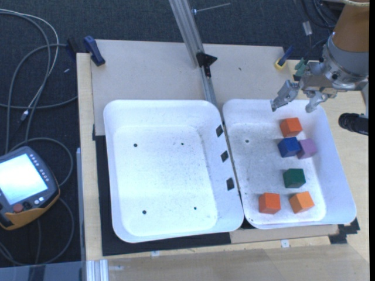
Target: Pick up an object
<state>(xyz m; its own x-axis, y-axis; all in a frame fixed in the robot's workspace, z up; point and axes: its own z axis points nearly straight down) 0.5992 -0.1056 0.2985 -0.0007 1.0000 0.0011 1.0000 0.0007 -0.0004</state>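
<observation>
The right bin [256,157] holds several small blocks. An orange block [290,126] lies near its far side, with a blue block [289,147] and a purple block [307,148] side by side just in front of it. Further forward sit a green block [294,178], an orange-red block [269,203] and an orange block [302,201]. My gripper [297,99] hangs above the bin's far edge, just behind the far orange block. Its two fingers are spread apart and there is nothing between them.
The left bin [161,168] lies beside the right one. A slanted metal pole [187,28] rises from the board behind the bins. A blue clamp [94,50] sits at the board's far left corner. A pendant [23,183] and cables lie on the floor at left.
</observation>
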